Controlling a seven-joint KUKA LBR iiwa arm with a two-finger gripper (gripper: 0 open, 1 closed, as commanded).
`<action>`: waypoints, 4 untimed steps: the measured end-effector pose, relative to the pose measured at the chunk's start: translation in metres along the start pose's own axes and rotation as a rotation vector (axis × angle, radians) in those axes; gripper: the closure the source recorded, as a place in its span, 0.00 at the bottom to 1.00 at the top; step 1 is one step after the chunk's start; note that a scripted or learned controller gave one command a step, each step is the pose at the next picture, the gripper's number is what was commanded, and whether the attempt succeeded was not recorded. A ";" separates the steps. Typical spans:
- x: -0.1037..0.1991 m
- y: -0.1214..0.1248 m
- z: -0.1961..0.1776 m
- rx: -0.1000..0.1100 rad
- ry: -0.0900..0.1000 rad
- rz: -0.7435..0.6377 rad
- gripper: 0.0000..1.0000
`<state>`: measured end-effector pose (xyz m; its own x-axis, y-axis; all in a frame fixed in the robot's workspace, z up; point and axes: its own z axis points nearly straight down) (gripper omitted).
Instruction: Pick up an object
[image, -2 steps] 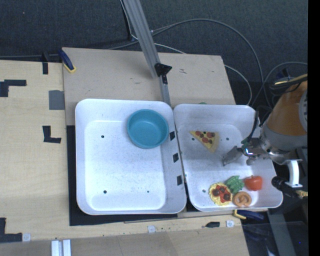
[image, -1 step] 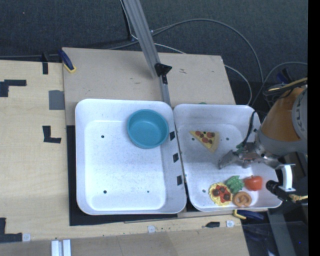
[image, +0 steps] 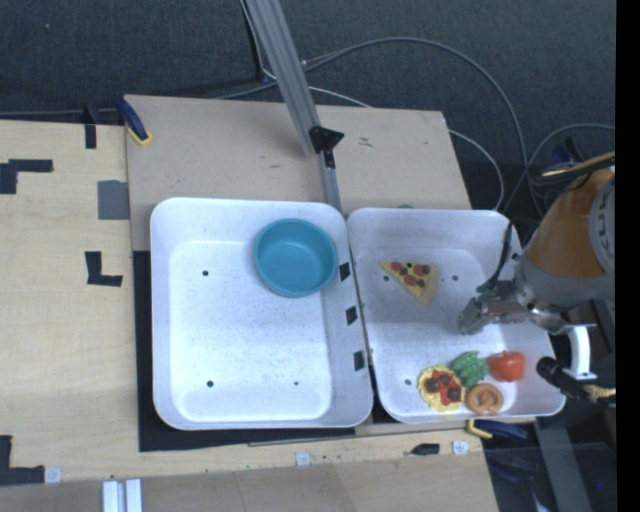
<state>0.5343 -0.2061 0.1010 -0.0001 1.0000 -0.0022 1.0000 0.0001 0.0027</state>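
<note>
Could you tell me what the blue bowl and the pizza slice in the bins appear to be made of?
The blue bowl looks like smooth moulded plastic: uniform colour, soft sheen on its rim. The pizza slice seems a toy, probably plastic or rubber, with flat painted red toppings; the picture is too coarse to tell which.

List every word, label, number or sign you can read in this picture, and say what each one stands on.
No text can be read.
The blue bowl, the pizza slice and the toy food in the right bin bear no lettering.
The black tape marks on the bench are plain shapes, not signs.
The arm's orange band shows no brand.
</note>
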 end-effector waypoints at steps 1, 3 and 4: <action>-0.001 -0.009 -0.051 -0.001 0.001 0.000 1.00; 0.054 0.000 -0.115 0.002 0.003 -0.005 1.00; 0.112 -0.007 -0.118 0.003 0.004 -0.005 1.00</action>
<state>0.5265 -0.0943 0.2192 -0.0050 1.0000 0.0013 1.0000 0.0050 0.0000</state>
